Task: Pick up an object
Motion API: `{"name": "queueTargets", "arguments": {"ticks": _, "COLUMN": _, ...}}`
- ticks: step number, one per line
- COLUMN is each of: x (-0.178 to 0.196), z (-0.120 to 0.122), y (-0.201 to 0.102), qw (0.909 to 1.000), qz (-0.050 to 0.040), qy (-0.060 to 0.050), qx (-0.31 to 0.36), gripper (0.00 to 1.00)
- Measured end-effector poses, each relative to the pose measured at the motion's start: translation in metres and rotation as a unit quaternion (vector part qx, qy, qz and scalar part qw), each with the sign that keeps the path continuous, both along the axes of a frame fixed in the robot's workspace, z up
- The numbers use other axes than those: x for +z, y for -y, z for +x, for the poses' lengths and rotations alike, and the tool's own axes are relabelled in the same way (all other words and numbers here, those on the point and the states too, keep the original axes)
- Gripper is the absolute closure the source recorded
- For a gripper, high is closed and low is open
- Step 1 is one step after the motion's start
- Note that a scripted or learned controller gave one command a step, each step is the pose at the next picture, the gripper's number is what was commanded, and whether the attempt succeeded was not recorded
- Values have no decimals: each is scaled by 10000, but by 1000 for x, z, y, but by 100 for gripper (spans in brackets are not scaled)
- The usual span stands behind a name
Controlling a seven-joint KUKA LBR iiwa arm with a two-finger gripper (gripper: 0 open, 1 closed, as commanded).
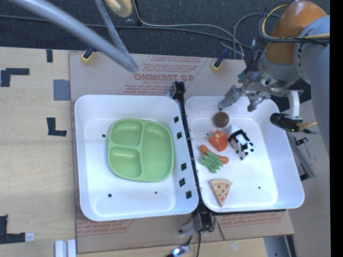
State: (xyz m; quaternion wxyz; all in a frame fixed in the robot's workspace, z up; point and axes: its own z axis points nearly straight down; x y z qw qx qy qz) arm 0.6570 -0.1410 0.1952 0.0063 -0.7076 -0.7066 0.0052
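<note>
A small round brown object (pixel 221 119) lay in the right white bin (pixel 278 186), just below the fingers (pixel 242 99), which were spread wide and held nothing. Farther below lay a red block (pixel 218 141), black-and-white cube (pixel 241 144), carrot (pixel 213 159) and pizza slice (pixel 220 190).

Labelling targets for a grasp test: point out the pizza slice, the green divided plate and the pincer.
pizza slice (pixel 220 190): camera view, middle of the wedge.
green divided plate (pixel 141 149): camera view, ridge between compartments.
pincer (pixel 241 99): camera view, midway between the fingertips.
</note>
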Motion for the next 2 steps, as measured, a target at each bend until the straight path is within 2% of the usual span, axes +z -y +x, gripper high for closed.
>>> {"name": "queueTargets", "arguments": {"ticks": 1, "x": 10, "z": 3, "y": 0, "qw": 10000, "qz": -10, "qy": 74, "qx": 15, "gripper": 0}}
{"name": "queueTargets", "arguments": {"ticks": 2, "x": -34, "z": 4, "y": -3, "qw": 10000, "qz": -14, "qy": 57, "qx": 21, "gripper": 0}}
